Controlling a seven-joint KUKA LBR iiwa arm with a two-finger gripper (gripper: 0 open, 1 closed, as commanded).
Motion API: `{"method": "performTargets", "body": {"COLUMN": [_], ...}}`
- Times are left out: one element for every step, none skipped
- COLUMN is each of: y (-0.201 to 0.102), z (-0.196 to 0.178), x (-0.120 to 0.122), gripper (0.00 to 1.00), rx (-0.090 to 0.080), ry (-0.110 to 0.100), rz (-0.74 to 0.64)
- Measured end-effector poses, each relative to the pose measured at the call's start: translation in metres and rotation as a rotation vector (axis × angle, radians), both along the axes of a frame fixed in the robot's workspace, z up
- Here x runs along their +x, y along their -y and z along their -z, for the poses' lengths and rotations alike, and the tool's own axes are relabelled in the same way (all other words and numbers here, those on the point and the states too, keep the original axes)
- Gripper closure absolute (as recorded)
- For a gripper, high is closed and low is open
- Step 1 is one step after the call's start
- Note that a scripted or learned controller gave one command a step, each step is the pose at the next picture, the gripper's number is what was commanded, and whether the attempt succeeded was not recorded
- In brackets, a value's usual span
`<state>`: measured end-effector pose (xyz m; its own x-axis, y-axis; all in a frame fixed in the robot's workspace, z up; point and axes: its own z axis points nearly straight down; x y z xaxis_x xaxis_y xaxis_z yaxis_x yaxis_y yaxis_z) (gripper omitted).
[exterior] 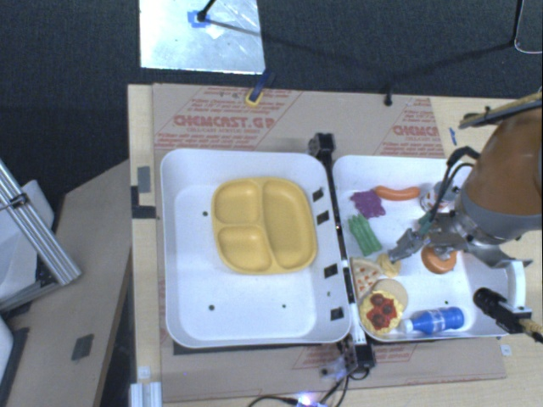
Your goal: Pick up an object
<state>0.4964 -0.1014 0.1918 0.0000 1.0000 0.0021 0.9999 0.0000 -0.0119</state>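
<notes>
Blue bottle (438, 320) lies below the tool (405, 246); its opening is unclear.

The worktop (144, 253) is pale wood, covered across the middle of the frame by a printed cardboard sheet (221, 117). Two white bins rest on the sheet side by side: the left bin (182, 253) and the right bin (475, 312), apparently touching along a black hinge strip (333, 227).

Even, fairly bright light falls from above. The metal sheet (202, 22) beyond the bins glares pale blue-white. The left bin (187, 312) is near overexposed, with faint shadows at its walls. The picture is soft and grainy throughout.
</notes>
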Motion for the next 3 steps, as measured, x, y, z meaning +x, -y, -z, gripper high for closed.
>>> {"method": "performTargets", "body": {"y": [0.0, 0.001, -0.004], "z": [-0.006, 0.037, 0.083], "x": [0.003, 0.002, 0.009], "gripper": [0.0, 0.0, 0.0], "rx": [-0.002, -0.001, 0.0], "ry": [0.012, 0.008, 0.008], "rz": [-0.003, -0.001, -0.001]}}
